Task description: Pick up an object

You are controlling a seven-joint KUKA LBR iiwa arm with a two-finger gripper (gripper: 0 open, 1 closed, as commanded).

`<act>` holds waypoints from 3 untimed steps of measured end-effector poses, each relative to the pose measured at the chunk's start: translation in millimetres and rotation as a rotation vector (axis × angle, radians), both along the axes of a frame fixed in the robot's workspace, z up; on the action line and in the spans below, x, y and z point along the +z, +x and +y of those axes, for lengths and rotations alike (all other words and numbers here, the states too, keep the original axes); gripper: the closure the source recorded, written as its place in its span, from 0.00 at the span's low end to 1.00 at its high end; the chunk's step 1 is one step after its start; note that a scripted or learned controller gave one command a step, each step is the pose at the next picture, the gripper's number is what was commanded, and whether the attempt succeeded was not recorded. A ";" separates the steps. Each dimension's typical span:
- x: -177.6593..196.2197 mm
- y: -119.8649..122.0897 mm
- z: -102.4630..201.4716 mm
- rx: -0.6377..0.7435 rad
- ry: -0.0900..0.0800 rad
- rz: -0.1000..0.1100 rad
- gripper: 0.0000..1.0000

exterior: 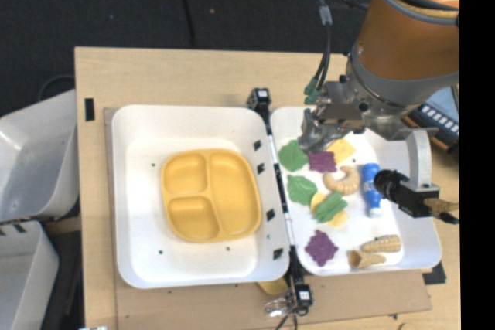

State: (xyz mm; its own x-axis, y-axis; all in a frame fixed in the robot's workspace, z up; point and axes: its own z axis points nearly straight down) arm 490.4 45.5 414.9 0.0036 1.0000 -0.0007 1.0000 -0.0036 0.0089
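Note:
My gripper [313, 139] hangs low over the back left of the right bin [418, 247], just above a green leaf-shaped piece [293, 157] and a purple piece [322, 161]. Right of them lie a yellow piece [343, 146] and a tan curled piece [342, 182]. Further objects in this bin are a blue bottle-like piece [371, 187], two more green leaf pieces [302, 187] [331, 206], a second purple piece [321, 246] and a tan ridged piece [376, 250]. I see nothing between the fingers.
The left bin [139, 243] holds a yellow divided plate [210, 193]. A black clip rail [277, 197] runs between the bins. The big orange-banded arm body [414, 19] hangs over the right bin's back. A black bracket [406, 193] sits at the right.

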 end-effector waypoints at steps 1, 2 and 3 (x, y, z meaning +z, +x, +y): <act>64.6 -0.3 32.1 0.009 0.002 0.000 1.00; 72.1 -2.0 166.1 0.020 0.004 0.008 1.00; 60.2 -0.5 104.1 0.001 -0.001 0.010 1.00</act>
State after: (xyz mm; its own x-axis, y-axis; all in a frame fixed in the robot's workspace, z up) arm 489.9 149.7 475.1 0.0031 1.0000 -0.0019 1.0000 -0.0031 -0.0010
